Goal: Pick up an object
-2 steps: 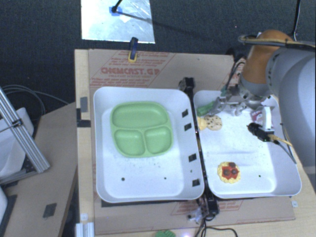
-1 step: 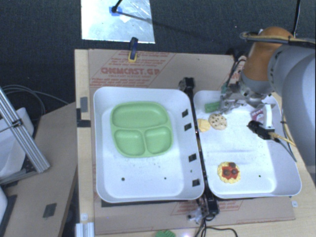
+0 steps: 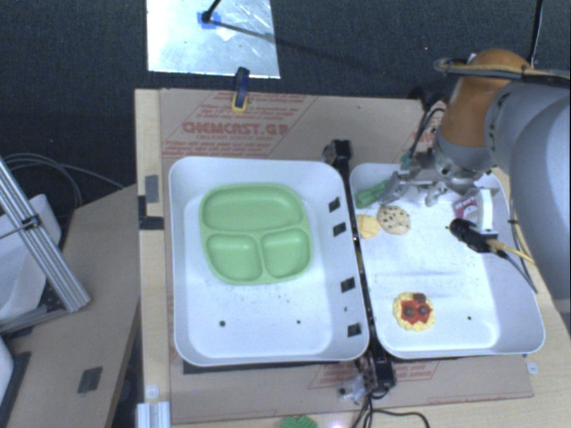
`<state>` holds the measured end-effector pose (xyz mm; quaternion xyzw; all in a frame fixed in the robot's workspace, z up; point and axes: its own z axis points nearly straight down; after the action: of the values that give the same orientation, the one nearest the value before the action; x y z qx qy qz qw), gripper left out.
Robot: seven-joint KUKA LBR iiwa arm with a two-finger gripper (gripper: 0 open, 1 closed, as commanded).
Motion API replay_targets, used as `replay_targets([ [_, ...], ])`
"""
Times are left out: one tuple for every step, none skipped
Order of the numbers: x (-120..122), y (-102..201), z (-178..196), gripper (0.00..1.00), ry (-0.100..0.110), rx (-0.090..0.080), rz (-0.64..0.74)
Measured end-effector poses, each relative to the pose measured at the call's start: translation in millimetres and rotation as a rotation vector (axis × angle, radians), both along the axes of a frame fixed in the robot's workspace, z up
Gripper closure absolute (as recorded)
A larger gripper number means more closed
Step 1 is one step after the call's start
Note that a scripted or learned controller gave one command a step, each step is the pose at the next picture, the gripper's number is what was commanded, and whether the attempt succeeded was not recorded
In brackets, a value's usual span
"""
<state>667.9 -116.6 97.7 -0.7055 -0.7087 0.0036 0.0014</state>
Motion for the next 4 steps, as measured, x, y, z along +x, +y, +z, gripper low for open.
replay_targets([
  [-0.9, -8.1, -12.6, 0.00, 0.002, 0.001, -0.003],
  [0.5, -6.9, -1.2, 1.00, -0.003, 0.003, -0.001],
  [0.2, -7.5, -1.4, 0.00, -0.002, 0.001, 0.000],
  [-50.0, -39.1, -13.9, 0.00, -0.005, 0.003, -0.007],
])
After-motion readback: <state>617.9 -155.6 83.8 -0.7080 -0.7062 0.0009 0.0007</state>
